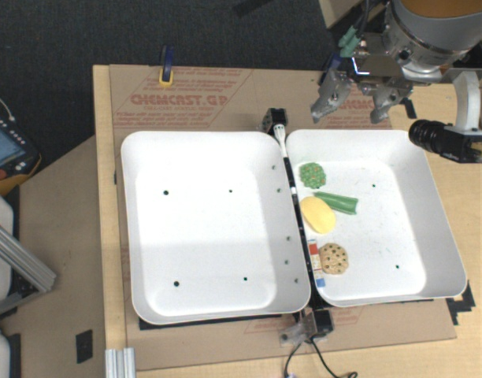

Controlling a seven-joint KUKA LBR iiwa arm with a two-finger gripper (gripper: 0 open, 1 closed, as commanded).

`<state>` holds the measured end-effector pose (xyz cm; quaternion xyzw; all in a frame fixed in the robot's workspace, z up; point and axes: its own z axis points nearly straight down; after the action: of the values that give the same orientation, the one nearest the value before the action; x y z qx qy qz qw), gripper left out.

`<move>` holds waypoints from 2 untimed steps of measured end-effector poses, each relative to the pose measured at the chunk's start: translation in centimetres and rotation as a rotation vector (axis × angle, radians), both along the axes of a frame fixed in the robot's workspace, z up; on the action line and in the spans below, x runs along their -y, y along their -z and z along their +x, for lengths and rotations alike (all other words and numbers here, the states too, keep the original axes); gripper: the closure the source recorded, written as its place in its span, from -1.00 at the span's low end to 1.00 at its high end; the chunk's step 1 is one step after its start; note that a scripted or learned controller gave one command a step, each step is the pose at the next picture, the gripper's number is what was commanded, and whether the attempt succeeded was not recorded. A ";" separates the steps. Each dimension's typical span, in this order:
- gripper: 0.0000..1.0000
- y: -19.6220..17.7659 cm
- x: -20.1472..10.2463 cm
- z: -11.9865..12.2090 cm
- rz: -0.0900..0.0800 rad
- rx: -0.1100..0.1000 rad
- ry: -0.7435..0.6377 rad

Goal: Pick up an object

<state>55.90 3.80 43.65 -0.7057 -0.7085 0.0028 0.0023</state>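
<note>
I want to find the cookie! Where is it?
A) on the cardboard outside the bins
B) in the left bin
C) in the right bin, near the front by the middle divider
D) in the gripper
C. The cookie lies in the right bin, close to the divider, in front of the yellow lemon.

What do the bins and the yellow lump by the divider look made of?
The two shallow white bins look like thin moulded plastic: smooth, slightly glossy, with rounded corners. The yellow egg-shaped lump looks like smooth plastic or rubber, probably toy food; the view leaves that open.
</note>
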 end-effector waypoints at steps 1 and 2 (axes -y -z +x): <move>1.00 -1.7 0.3 -0.2 0.001 0.011 0.004; 1.00 -1.3 -6.0 -5.6 0.002 0.003 -0.003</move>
<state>50.34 9.78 44.99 -0.7044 -0.7098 0.0009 0.0021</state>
